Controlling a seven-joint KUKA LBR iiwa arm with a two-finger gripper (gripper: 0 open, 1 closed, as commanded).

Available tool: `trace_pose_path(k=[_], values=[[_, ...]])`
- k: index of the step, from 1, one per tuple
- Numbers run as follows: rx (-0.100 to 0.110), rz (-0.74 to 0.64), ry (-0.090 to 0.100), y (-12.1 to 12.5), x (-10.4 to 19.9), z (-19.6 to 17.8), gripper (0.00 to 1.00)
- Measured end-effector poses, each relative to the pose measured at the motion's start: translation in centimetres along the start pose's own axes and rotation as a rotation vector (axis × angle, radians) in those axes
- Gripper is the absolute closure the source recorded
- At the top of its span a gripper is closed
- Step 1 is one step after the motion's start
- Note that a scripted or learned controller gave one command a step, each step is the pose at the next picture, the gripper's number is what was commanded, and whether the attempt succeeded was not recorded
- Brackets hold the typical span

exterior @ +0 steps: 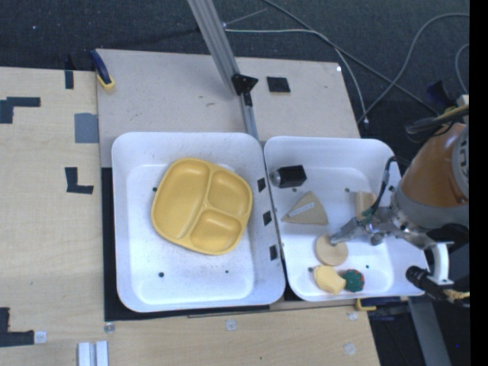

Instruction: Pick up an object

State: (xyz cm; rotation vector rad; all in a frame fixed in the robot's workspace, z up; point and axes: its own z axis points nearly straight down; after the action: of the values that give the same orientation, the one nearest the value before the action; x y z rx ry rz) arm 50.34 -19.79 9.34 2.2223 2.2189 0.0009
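Note:
In the right bin [328, 147] lie a black block [290, 176], a tan wedge [308, 210], a tan round disc [331, 251], a yellow piece [329, 279] with a green piece [354, 280] against it, and a tan block [364, 202] partly hidden by the arm. My gripper [341, 235] reaches in from the right, low over the bin. Its tip is at the upper edge of the disc, just right of the wedge. I see nothing held in it.
A yellow divided plate [203, 205] fills the middle of the left bin [130, 204]. A metal pole [217, 36] slants down to the wall between the bins. The arm's orange band [435, 174] hangs over the right bin's right edge.

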Motion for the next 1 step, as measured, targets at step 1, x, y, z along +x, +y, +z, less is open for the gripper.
trace_pose_path(k=[1], values=[[-0.004,-0.004,0.003,0.26,0.18,-1.47,1.0]])
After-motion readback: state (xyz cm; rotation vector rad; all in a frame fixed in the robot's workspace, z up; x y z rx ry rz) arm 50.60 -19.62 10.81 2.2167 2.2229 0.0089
